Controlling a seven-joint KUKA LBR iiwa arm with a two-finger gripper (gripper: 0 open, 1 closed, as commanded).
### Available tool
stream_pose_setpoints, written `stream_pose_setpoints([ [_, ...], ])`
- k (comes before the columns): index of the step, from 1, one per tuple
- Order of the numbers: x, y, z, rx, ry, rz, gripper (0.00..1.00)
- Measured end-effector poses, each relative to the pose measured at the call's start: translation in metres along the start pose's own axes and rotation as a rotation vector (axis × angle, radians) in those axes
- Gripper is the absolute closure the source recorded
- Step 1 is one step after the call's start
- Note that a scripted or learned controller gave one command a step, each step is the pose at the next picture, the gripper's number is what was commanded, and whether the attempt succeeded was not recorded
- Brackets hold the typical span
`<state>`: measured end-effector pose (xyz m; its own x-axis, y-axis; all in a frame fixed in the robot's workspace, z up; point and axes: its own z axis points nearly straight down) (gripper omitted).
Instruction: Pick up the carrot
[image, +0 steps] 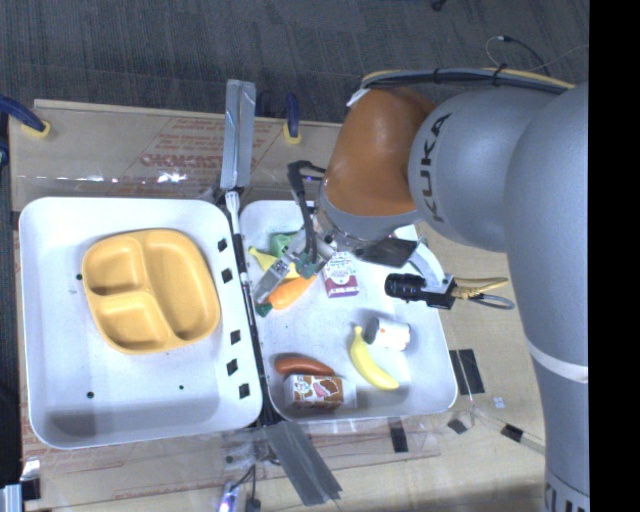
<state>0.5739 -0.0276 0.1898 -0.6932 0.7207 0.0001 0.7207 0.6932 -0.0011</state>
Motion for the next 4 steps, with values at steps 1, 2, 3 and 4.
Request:
stream_pose_setpoints([
  [1,-0.050,-0.054,-0.031,0.000,0.000,-0.045,0.00],
  [2,-0.073,-0.020,0.044,0.003,0.006,-0.143,0.00],
  [3,-0.134,-0.041,-0.004,-0.002,-0.004,-0.385,0.00],
  [4,-0.061,-0.027,0.090,0.001,0.004,-0.460,0.00],
])
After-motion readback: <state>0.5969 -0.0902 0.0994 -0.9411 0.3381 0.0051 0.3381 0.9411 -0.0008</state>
